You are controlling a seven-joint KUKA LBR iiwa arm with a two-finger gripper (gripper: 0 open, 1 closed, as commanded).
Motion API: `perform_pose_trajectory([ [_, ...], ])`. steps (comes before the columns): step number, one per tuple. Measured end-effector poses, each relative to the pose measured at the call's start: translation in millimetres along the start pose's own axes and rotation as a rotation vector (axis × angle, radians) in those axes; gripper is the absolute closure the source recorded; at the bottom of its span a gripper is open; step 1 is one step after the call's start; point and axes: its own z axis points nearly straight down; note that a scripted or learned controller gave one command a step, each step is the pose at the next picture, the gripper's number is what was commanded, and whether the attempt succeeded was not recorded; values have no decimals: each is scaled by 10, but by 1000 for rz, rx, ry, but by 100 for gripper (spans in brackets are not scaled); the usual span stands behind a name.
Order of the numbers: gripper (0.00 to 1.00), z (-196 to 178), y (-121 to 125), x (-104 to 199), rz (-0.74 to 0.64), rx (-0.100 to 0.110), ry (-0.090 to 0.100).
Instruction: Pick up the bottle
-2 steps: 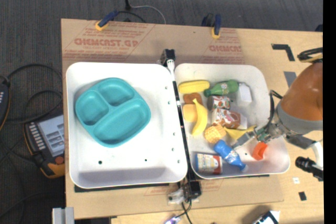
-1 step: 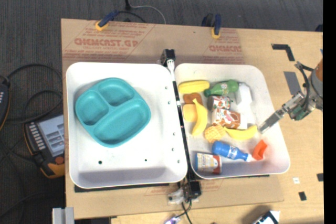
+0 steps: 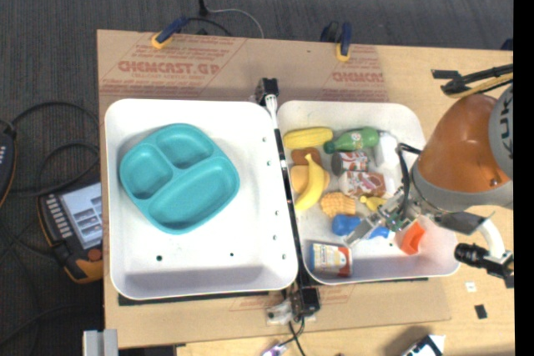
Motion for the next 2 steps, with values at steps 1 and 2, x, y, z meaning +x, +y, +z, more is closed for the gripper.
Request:
perform_pose_trajectory([
  [1,0,269,221,324,237,-6,-10],
  [2,0,270,270,372,649,-13,-6],
])
